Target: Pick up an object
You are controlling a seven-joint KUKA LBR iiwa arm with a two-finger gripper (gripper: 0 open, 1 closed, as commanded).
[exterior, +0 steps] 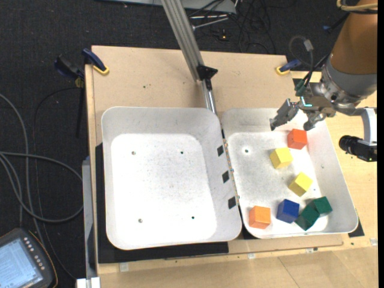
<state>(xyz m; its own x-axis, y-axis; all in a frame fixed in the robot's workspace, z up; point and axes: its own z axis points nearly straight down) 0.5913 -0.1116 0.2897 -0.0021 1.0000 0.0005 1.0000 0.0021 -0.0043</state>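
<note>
gripper [297,120] spread open, holding nothing | above red cube [296,138] | near right bin [258,122] far rim

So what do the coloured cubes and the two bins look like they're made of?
Cubes, e.g. the red-orange cube and blue cube: probably painted wood or foam, with a matte, even colour and no glare. The right bin and left bin: likely moulded plastic, with rounded rims, a smooth white finish and dark scuff speckles.

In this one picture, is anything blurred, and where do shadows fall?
Camera view: sharp overall; the claw looks slightly soft. Lighting is even, with no strong glare on the right bin. The orange-red cube and other blocks cast only small, faint shadows.
</note>
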